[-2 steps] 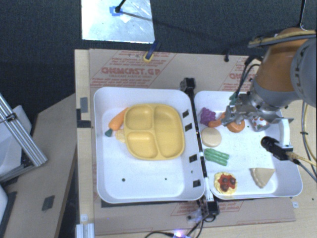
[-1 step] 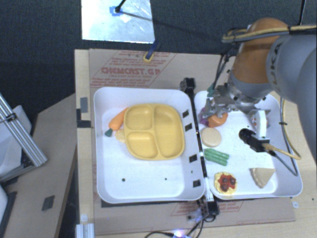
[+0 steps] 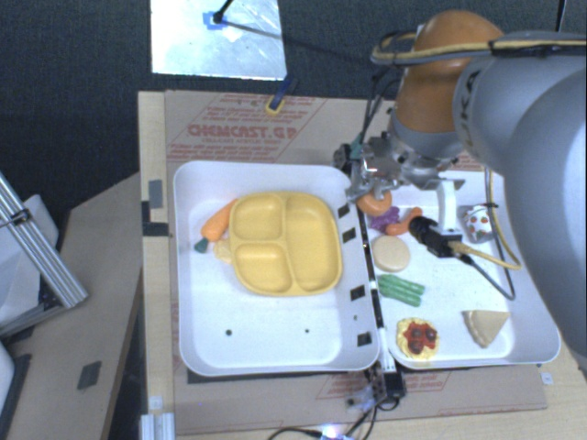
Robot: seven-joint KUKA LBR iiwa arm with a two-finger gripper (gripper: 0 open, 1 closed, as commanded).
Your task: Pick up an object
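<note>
Two bins: side by side on the surface [image 3: 156, 273], so I'll run left to right.
Left bin [image 3: 206, 337]: a yellow tray [image 3: 280, 243] with three compartments lies flat in the middle; a carrot [image 3: 218, 219] lies touching its left edge, with something small and pale tucked under it that I can't name.
Divider: the bins meet just right of the tray, and the action sits right beside that seam.
Right bin [image 3: 527, 337]: most of the toy food is here. An orange piece [image 3: 374, 203] and a purple piece [image 3: 392, 218] at the top, then a cookie [image 3: 392, 253], a green bean [image 3: 401, 289], a mini pizza [image 3: 418, 336] near the front and a wedge [image 3: 484, 326] to its right.
Claw [image 3: 371, 187]: low over the top left corner of the right bin, just above the orange piece, maybe touching it. Honestly cannot tell if it's open or shut from this angle.
Done so far: looks like the approach only; the arm is over its target.
Left to do: my guess is the actual grab and lift. Everything lies on a bin floor, and I see nothing clearly held.
</note>
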